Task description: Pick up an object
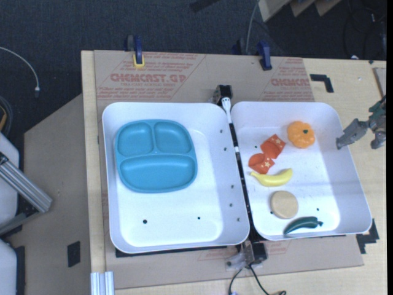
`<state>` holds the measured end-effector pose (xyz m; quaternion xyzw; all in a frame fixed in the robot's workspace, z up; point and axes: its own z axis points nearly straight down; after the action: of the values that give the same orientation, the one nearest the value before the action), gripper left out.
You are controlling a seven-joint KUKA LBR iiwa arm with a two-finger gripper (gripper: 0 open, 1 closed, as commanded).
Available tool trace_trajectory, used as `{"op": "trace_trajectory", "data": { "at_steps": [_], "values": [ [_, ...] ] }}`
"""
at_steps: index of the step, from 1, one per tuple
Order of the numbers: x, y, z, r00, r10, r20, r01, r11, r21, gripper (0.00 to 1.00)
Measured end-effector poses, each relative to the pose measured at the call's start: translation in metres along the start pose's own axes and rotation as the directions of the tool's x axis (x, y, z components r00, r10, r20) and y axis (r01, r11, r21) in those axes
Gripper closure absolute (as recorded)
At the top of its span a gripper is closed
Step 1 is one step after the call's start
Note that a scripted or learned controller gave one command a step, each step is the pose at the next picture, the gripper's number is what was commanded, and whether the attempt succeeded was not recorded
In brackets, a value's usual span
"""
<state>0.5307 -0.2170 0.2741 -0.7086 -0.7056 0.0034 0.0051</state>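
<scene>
The gripper hangs open and empty at the right bin's outer rim (well apart from the orange pumpkin, banana inside).

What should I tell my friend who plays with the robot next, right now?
Gripper: at the right edge of the right bin, holding nothing, not over any toy.

Right bin: orange pumpkin, red pepper, a smaller red piece, yellow banana, round tan cookie, dark green chili at the front edge.

Left bin: a blue divided plate.

Done: nothing picked up yet.

Left: move over one toy, grab it and lift. The pumpkin lies nearest the gripper, so it is probably the easiest first try.
</scene>
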Motion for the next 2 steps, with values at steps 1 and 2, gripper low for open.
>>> {"op": "trace_trajectory", "data": {
  "at_steps": [1, 2],
  "values": [
    [0.001, 0.002, -0.007, 1.000, -0.004, 0.003, 0.004, 1.000, -0.012, 0.00],
    [-0.002, 0.012, 0.048, 1.000, -0.004, 0.001, 0.004, 1.000, -0.008, 0.00]
  ]
}}
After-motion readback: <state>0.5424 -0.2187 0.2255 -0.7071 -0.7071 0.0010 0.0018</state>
